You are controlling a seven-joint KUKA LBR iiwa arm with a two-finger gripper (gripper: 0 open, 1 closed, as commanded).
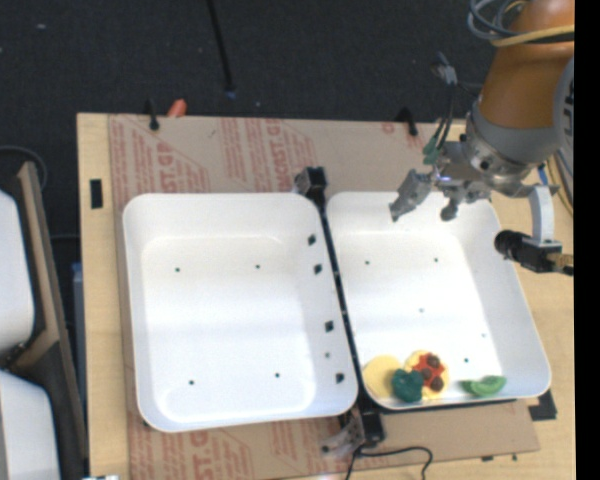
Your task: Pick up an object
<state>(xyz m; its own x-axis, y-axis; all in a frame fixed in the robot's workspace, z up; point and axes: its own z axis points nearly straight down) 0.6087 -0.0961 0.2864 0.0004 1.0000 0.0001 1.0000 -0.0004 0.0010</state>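
Over the far edge of the right bin (pixel 500 298): the gripper (pixel 426 202) hangs in the air above the bin's upper rim, arm (pixel 520 78) entering from the right, orange band above the grey wrist. Two grey fingers (pixel 408 196) point down and to the left, spread apart with a clear gap between them. Nothing sits between them. Thin cables loop around the wrist, and a dark fitting juts out beside the right bin's rim, further right.

Near corner of the right bin: a small cluster of objects, well apart from the gripper. A pale yellow round piece (pixel 381 373) lies leftmost. A teal lump (pixel 408 386) rests against it, touching or overlapping. Just behind the teal lump, a yellow item with red and dark patches (pixel 427 367); exact shape too small to tell. To the right, slightly apart from the cluster, a green piece (pixel 483 385) lies against the bin's near wall.

Left bin (pixel 150 268): white floor with a few dark dots. A row of black clips (pixel 325 268) runs along the seam where the two bins meet. Both bins rest on a cardboard sheet (pixel 240 153) with red print.
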